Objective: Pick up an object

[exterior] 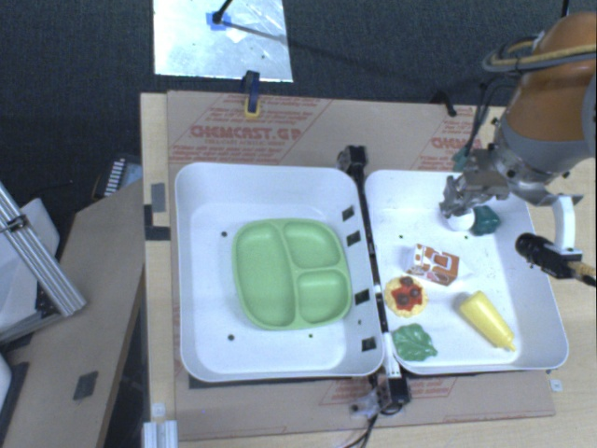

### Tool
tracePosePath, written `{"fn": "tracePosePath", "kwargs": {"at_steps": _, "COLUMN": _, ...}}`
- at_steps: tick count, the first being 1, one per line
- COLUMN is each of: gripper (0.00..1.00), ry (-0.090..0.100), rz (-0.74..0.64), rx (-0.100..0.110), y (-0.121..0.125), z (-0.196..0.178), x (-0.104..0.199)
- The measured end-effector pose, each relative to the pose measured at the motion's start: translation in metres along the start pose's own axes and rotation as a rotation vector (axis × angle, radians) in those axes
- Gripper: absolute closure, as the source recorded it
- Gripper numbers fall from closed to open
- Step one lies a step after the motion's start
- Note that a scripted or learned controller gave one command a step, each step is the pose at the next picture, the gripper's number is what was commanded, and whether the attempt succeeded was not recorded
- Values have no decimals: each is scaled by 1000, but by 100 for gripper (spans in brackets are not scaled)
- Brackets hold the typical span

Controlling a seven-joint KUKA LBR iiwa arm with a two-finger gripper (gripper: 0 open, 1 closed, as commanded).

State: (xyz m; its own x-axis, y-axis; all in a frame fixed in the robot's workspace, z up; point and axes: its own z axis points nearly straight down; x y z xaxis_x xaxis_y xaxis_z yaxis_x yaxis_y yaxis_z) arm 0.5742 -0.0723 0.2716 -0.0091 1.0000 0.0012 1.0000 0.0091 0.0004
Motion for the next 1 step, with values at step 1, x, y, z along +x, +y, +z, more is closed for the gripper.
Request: {"fn": "tracePosePath", "kwargs": {"at_steps": 1, "gripper": 100, "ry": 0, "rz": 1, "rx": 0, "y": -15, "z": 0, "x": 45}}
